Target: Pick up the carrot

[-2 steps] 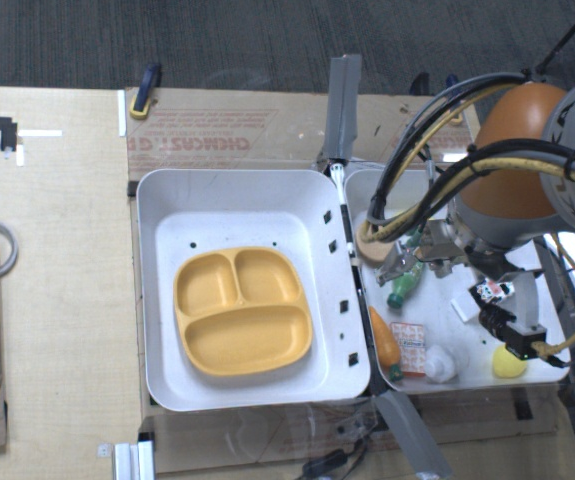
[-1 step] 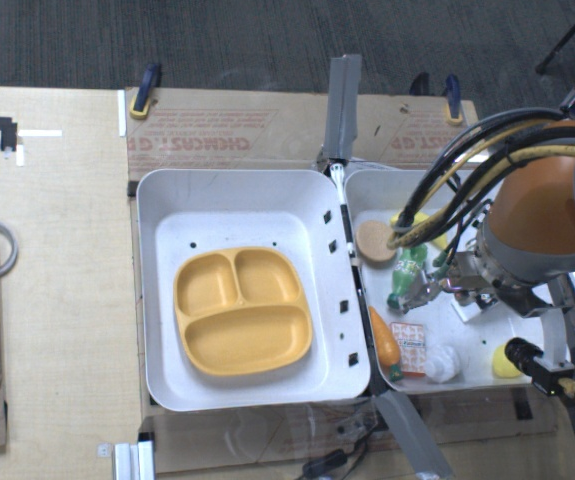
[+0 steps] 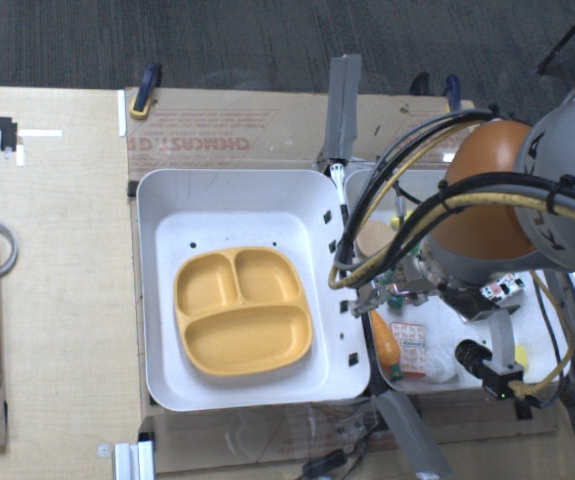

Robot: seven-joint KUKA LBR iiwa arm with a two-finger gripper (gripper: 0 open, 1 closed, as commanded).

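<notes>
The carrot (image 3: 384, 345) is orange with a green end and lies in the right bin (image 3: 547, 313), close to that bin's left wall near the front. My gripper (image 3: 372, 301) hangs just above the carrot's upper end, under the grey and orange wrist. Cables and the wrist body cover much of the gripper, so I cannot make out whether it touches the carrot.
In the left bin (image 3: 157, 268) sits a yellow divided plate (image 3: 242, 310). Beside the carrot lie a white packet with red print (image 3: 408, 341) and a pale lump (image 3: 437, 370). A tan round thing (image 3: 372, 238) sits further back in the right bin. The arm covers most of that bin.
</notes>
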